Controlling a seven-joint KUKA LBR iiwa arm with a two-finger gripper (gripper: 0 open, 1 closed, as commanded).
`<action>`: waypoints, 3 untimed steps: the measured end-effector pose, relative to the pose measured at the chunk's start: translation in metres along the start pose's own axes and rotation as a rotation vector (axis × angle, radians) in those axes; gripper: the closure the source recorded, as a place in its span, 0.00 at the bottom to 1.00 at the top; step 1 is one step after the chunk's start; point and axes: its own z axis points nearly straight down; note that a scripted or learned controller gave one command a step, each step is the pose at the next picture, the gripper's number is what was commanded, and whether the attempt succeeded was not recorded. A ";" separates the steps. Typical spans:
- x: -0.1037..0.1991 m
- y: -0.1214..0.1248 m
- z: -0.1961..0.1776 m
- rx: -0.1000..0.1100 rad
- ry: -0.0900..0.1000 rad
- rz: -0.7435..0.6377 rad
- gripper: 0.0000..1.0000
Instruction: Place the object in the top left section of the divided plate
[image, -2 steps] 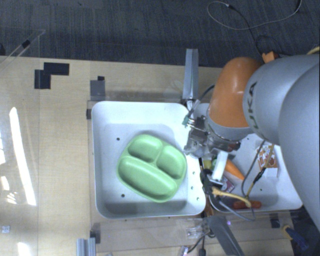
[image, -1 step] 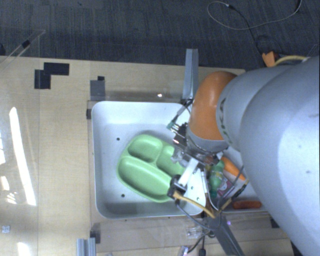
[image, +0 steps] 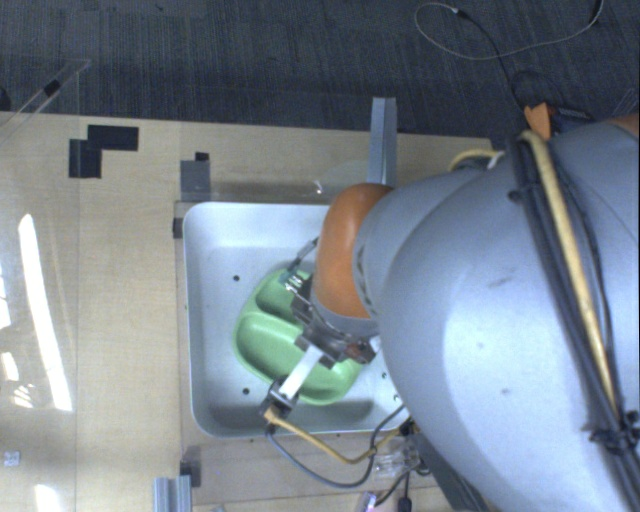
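- Camera view: noted green divided plate (image: 262, 335) lying flat in 1 white bin (image: 215, 270), toward its near side.
- Found gripper (image: 318, 322) low over plate's right part, below grey arm (image: 480, 320).
- Could not tell whether grip was clenched or released.

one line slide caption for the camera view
Grey KUKA arm reaches over a white bin, its wrist above the green divided plate lying inside.
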 end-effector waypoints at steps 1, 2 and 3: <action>-0.080 0.065 -0.116 -0.003 0.002 0.101 1.00; 0.056 0.107 -0.193 -0.003 0.001 0.104 1.00; 0.106 0.132 -0.202 -0.003 0.002 0.179 1.00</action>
